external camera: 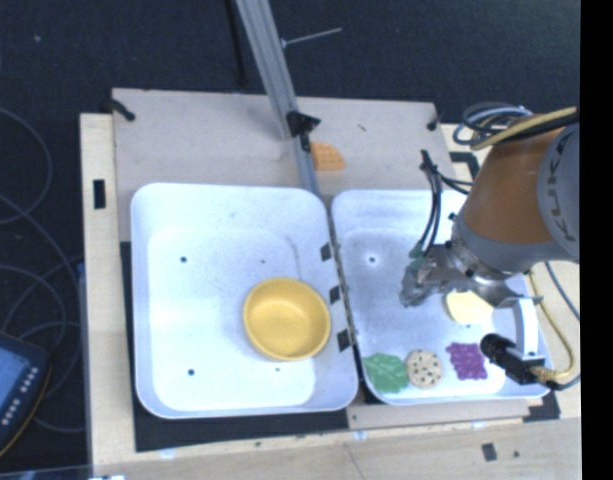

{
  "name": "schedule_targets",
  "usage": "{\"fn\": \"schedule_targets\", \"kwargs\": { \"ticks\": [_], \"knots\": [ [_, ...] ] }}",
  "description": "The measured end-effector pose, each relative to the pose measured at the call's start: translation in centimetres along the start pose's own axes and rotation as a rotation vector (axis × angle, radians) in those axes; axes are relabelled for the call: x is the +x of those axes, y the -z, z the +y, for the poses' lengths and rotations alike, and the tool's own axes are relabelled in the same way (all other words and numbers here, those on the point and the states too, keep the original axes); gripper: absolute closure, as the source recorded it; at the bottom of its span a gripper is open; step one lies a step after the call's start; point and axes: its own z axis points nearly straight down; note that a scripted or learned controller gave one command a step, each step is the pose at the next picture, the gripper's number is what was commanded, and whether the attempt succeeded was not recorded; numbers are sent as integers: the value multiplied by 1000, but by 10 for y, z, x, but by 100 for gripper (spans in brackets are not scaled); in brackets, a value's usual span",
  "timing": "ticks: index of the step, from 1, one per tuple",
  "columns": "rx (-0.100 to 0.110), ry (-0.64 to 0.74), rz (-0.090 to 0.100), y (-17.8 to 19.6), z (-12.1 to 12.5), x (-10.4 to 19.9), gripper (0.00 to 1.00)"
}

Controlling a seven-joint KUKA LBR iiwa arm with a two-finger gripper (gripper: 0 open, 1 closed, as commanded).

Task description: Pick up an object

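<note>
White plastic bins sit side by side on my bench, seen from the fixed overhead camera. Left bin (166, 268): a yellow bowl (286, 318), round and smooth, upright near its right wall. Right bin (371, 228): along the near edge I count a green leafy piece (386, 370), a round cookie (423, 368) with dark specks, and a purple bunch (468, 361) with a knobbly surface, set close together in a row. A pale yellow rounded piece (469, 308) lies just behind them, partly covered by the arm.

The grey arm (516, 208) with its orange band reaches in from the right and is cut off at the frame edge. Its gripper (418, 290) hangs over the middle of the right bin, above bare floor, apart from the row of items. The tip reads as a dark blur from here; I cannot tell how the jaws stand, and I see nothing between them.

A small orange block (327, 157) rests on the board behind the bins, beside a slanting metal rail (271, 63).
</note>
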Motion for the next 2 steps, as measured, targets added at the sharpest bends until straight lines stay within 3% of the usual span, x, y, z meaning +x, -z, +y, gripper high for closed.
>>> {"fn": "schedule_targets", "kwargs": {
  "ticks": [1, 2],
  "knots": [
    [-1, 2, 1, 4, 7, 54, 100],
    [0, 2, 2, 9, -8, 111, 100]
  ]
}}
